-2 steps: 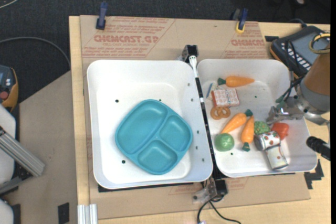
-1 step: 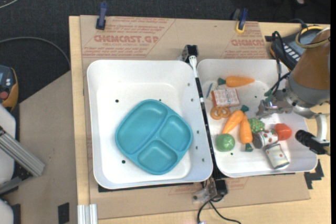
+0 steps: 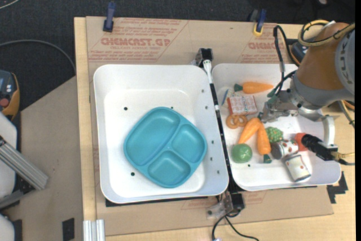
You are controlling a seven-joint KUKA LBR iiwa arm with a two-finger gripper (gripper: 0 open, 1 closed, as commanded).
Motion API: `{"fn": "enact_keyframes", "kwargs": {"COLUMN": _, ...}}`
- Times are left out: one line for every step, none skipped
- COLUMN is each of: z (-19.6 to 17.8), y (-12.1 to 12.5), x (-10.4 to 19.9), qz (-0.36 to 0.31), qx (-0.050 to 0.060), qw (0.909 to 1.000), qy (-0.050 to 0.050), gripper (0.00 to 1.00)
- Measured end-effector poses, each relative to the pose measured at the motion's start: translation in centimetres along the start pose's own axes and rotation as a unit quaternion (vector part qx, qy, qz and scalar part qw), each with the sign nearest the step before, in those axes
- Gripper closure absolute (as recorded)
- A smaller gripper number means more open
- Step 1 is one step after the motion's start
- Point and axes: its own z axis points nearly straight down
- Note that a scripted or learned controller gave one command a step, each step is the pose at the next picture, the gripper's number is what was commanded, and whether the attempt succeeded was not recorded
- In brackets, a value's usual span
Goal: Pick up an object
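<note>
My gripper (image 3: 271, 109) hangs low over the middle of the right bin (image 3: 265, 180), coming in from the right. Just left of it lies a small snack packet (image 3: 243, 103), with a pretzel-shaped piece (image 3: 236, 120) below that. Two orange carrots (image 3: 249, 130) (image 3: 263, 141) lie right under the gripper, beside a green broccoli piece (image 3: 274, 134). Another carrot (image 3: 256, 87) rests near the bin's far wall. A green ball (image 3: 241, 153), a small red and white piece (image 3: 288, 148) and a white can (image 3: 298, 167) sit toward the near side. Nothing shows between the fingers.
The left bin (image 3: 107, 121) holds a teal divided plate (image 3: 164, 146). A black divider strip (image 3: 213, 100) runs between the two bins. The arm's orange band (image 3: 321, 59) covers the right bin's far right corner.
</note>
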Motion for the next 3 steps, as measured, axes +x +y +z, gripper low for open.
{"fn": "enact_keyframes", "kwargs": {"z": -1.0, "y": -0.1, "x": -0.3, "qz": 0.002, "qx": -0.001, "qw": 1.0, "qy": -0.001, "gripper": 1.0}}
{"fn": "enact_keyframes", "kwargs": {"z": -2.3, "y": -4.3, "x": -0.6, "qz": 0.004, "qx": 0.004, "qw": 1.0, "qy": 0.0, "gripper": 1.0}}
{"fn": "enact_keyframes", "kwargs": {"z": -1.9, "y": -4.6, "x": 1.3, "qz": 0.002, "qx": 0.003, "qw": 1.0, "qy": 0.0, "gripper": 1.0}}
